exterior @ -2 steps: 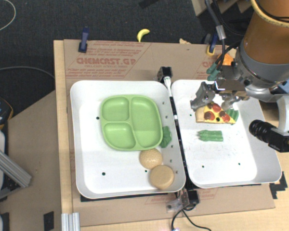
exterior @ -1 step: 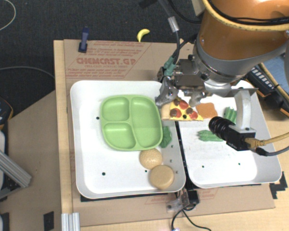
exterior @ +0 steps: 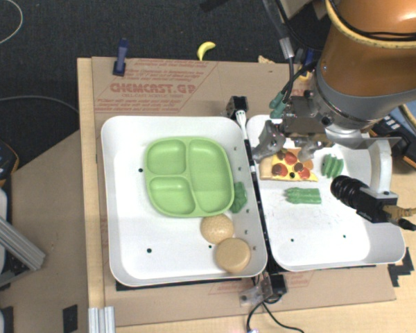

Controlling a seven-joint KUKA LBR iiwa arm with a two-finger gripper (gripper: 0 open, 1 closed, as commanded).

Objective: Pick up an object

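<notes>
Overhead, gripper (exterior: 272, 139) over the far left corner of the right bin (exterior: 347, 245), just beside a toy pizza slice (exterior: 289, 166); open or closed, cannot tell. Near the slice, two green pieces (exterior: 304, 197). Over in the left bin (exterior: 125, 207), a green divided plate (exterior: 189, 175) with two tan rounds (exterior: 233, 253) beside it.

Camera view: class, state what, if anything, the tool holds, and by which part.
It cannot be told. The tool sits at the top edge of the toy pizza slice in the right bin, but the arm's bulk hides any contact.
</notes>
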